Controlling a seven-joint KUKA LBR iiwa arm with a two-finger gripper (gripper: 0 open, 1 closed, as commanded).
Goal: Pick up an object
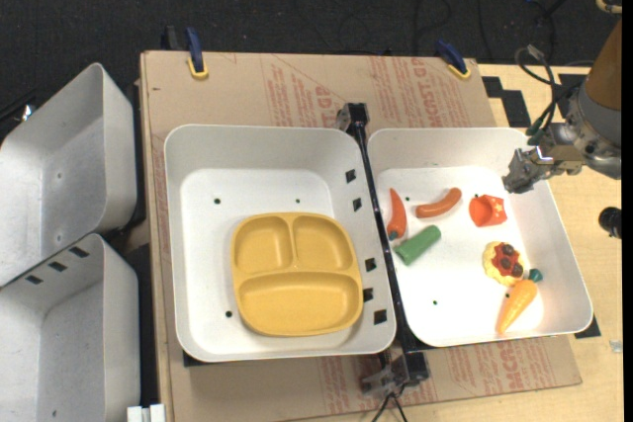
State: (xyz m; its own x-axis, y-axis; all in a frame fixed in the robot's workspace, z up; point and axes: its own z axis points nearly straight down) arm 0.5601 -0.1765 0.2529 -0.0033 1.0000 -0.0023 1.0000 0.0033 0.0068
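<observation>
A: What is sitting in the left bin (188, 212)?
B: A yellow plate (295, 274).
A: And the right bin (564, 242)?
B: Toy foods are lying there: carrot (516, 304), sausage (438, 204), green pepper (416, 244).
A: The end effector (521, 171)?
B: Hanging over the right bin's far edge; grip unclear.

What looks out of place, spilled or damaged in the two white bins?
Nothing stands out. The yellow divided plastic plate lies flat in the left white bin. The toy foods, such as the orange toy carrot, lie loose inside the right white bin; none has spilled out.
</observation>
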